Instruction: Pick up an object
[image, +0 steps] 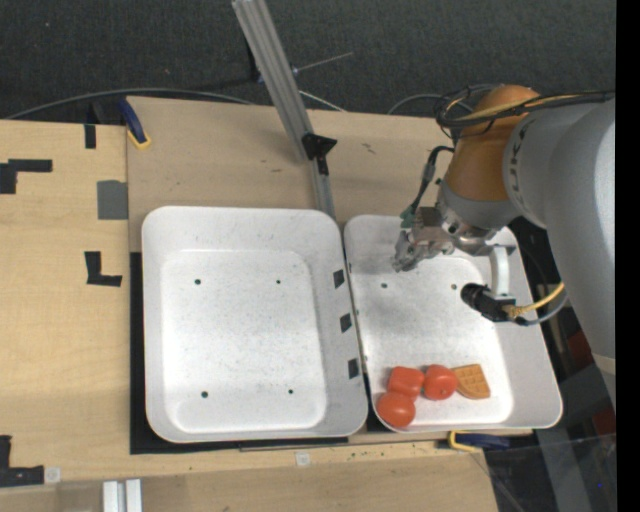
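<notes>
Three red tomato-like pieces (412, 390) lie clustered at the near edge of the right bin (430, 310). An orange-tan waffle-like piece (472, 381) rests just to their right. My gripper (408, 257) hangs over the far left part of the right bin, well away from those objects. Nothing shows between its fingers.
The left bin (240, 320) sits beside the right one, with black clips along the shared rim. A slanted metal pole (290, 100) rises from behind the bins. A black cable connector (485, 300) hangs off the arm over the right bin.
</notes>
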